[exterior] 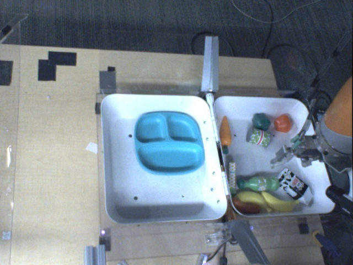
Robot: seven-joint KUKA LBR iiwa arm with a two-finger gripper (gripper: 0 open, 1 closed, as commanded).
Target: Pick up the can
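A banana [277, 202] and green bottle [259, 183] are lying nearest. The can [292, 184], black-and-white, is resting at the right bin's [242, 105] front right; probably light, stiff and slick, best gripped across its sides. The tool [287, 151] is hovering just above-left, fingers apart, gripping nothing.

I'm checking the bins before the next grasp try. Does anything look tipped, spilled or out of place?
Nothing looks spilled. The green bottle lies on its side atop the bananas in the right bin, and the carrot leans against the divider wall. The blue tray sits flat.
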